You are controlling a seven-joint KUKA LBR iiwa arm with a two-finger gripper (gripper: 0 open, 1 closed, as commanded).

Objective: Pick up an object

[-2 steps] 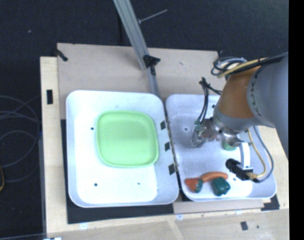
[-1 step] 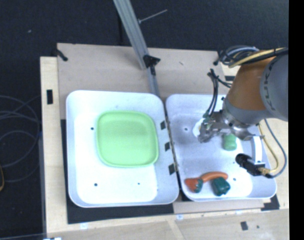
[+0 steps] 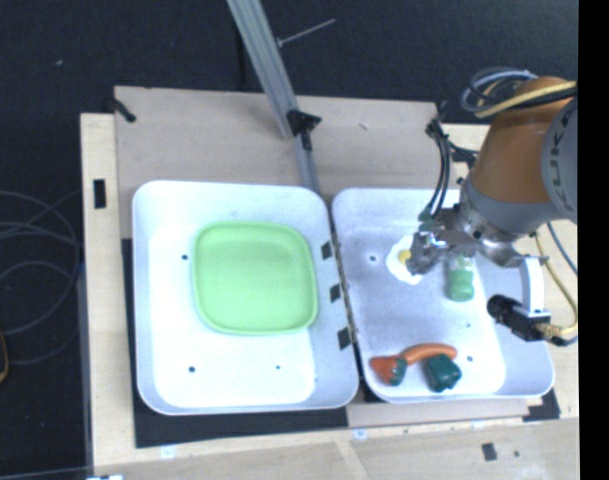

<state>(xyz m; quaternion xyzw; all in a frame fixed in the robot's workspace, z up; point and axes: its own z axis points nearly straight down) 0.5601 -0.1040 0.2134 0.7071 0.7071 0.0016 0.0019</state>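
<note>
The grey arm with the orange band is reaching in from the right over the right-hand shallow white bin (image 3: 379, 218), and its hand (image 3: 421, 251) is hanging low above the upper middle of that bin's floor. Whether the hand is spread or closed I cannot tell; the wrist and its fittings are blocking the tips, and nothing is showing gripped there.

Right under and slightly left of the hand a small white and yellow object (image 3: 402, 264) is lying on the bin floor, touching or nearly touching the hand in this view. It is looking like the likeliest target, since it is sitting almost straight beneath the hand and needs little more than a drop. Its shape is too small and too covered to give a long axis.

Just right of the hand a pale green translucent bottle-like piece (image 3: 460, 278) is standing or lying with its length running up and down the picture, partly under the wrist. Well apart, toward the near edge of the bin, an orange carrot-shaped toy (image 3: 424, 353) is lying with its long axis running left to right, a red-orange rounded piece (image 3: 388, 370) at its left end and a dark teal chunky block (image 3: 443, 372) just below its right end.

In the left white bin (image 3: 159, 228) a light green square plastic plate (image 3: 254, 278) is lying flat, far from the hand across the divide, on the wooden desk (image 3: 384, 118).
</note>
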